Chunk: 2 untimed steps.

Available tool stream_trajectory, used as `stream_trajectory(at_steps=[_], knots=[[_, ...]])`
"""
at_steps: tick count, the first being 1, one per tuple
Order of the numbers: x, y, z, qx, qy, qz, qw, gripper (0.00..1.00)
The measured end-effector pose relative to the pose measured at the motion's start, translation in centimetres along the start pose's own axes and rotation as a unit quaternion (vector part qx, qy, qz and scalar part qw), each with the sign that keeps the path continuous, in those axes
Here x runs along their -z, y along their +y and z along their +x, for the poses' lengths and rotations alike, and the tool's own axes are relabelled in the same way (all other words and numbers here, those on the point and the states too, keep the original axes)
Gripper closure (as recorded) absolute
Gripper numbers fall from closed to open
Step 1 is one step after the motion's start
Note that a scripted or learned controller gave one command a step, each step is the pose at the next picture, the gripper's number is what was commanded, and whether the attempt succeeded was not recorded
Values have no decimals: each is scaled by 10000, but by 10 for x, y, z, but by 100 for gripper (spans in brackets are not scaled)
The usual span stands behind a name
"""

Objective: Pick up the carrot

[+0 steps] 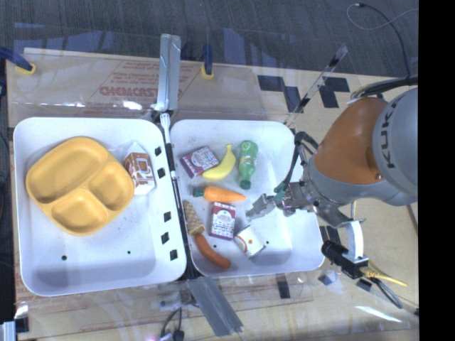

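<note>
The carrot (pixel 225 194), orange with a small green end on its left, lies flat in the middle of the right bin (pixel 302 261). Just above it are a banana (pixel 223 164) and a green bottle (pixel 247 163), and a red box (pixel 223 221) sits right below it. My gripper (pixel 261 206) hangs low over the right bin, a little to the right of the carrot's tip and slightly below it, not touching it. The grey and orange arm (pixel 355 155) reaches in behind it from the right.
The right bin also holds a red packet (pixel 199 160), a brown cone (pixel 193 219), a sausage (pixel 212 252) and a small white carton (pixel 250 241) just below my gripper. In the left bin (pixel 43 272) are a yellow divided plate (pixel 78 183) and a brown carton (pixel 140 170).
</note>
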<state>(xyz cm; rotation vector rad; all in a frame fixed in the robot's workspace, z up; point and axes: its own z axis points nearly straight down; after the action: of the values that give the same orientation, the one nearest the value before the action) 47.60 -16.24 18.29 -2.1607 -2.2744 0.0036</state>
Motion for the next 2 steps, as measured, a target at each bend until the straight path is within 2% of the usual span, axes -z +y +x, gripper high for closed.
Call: stream_trajectory(at_steps=[1, 2], knots=[[36, 46, -26, -1051, -9, -3, 9945, 0], [-18, 71, 20, 783, 6, 18, 9969, 0]])
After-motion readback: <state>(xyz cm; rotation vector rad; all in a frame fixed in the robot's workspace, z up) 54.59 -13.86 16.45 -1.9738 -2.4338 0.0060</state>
